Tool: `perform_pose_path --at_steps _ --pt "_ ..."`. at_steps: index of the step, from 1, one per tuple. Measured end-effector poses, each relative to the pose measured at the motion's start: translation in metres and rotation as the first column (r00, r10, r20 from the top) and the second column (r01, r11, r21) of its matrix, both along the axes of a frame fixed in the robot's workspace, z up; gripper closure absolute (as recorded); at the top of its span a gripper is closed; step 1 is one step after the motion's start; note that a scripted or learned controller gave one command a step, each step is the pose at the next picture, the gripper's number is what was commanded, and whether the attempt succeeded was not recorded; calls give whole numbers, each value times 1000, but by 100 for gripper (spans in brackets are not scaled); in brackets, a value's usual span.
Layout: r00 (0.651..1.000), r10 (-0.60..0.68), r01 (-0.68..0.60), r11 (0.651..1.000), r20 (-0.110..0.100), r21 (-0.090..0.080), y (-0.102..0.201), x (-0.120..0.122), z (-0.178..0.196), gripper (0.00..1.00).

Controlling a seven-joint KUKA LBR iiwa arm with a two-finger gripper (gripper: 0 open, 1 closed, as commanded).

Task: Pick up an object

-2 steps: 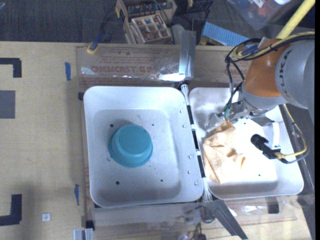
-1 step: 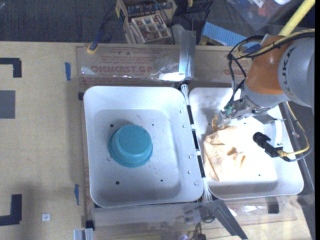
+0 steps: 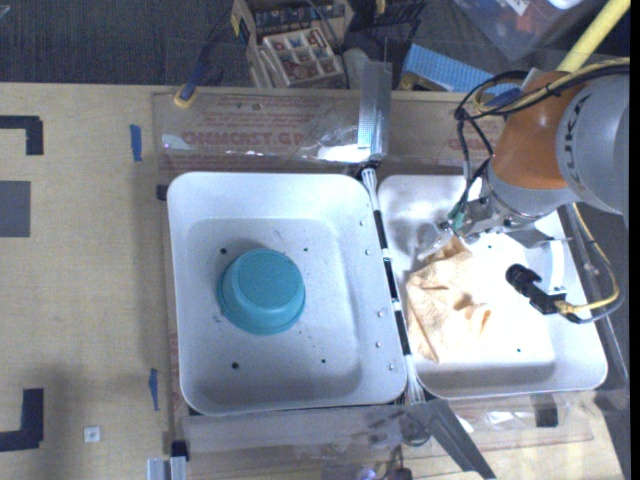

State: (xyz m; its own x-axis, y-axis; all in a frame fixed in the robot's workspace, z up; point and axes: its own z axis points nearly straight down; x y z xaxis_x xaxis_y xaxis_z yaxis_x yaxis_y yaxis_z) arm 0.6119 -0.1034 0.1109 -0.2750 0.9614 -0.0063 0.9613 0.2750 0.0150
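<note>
Carefully, I keep the gripper (image 3: 452, 230), fingers' state I cannot tell, low over the crumpled tan cloth (image 3: 447, 298) in the right white bin (image 3: 580, 368).

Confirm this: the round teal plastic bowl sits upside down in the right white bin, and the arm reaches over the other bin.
Wrong bin. The camera view shows the round teal plastic bowl upside down in the left white bin; the arm reaches over the right white bin.

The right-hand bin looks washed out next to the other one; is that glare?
Yes, in the camera view: the right bin is overexposed, its floor nearly pure white, bleaching the tan cloth; the left bin is evenly lit, with a soft shadow around the teal bowl.
</note>
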Motion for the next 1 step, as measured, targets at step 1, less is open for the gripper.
perform_pose_path --at_steps 1 --pt "1000 -2 2 1000 5 -1 -2 1 11 100"
